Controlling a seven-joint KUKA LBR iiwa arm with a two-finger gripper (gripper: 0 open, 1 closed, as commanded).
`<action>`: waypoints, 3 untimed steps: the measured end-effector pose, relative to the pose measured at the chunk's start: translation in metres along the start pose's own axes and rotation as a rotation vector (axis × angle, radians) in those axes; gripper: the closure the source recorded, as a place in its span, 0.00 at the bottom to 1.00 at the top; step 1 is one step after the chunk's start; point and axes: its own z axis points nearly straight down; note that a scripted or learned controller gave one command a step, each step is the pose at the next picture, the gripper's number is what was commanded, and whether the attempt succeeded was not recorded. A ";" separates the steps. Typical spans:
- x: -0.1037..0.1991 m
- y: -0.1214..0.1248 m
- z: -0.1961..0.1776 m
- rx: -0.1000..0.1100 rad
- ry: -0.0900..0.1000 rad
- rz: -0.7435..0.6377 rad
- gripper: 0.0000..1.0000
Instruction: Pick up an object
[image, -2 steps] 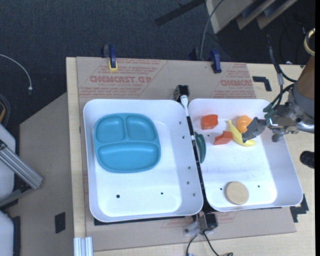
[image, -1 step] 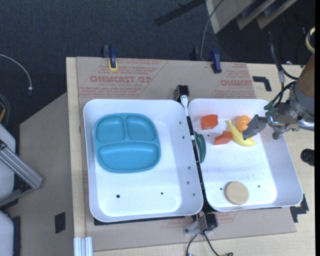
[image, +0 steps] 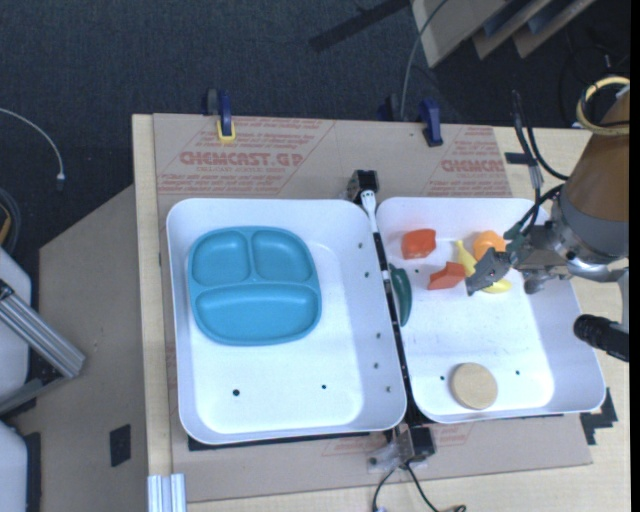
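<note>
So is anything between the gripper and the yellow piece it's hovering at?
Nothing visible. The gripper sits right at the yellow piece in the right bin, partly covering it. The orange blocks lie just left, beside it, not in the way; the tan disc is well clear.

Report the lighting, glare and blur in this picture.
Camera view: even, soft light; faint shadows beside the blue plate; mild sheen on the white bins; the gripper and small pieces near it look slightly blurred; the tan disc is sharp.
</note>
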 end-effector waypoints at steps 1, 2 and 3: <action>0.000 0.001 0.064 0.003 0.001 0.001 0.00; 0.005 -0.007 0.123 0.003 0.001 0.001 0.00; 0.004 -0.006 0.109 -0.006 -0.002 0.001 1.00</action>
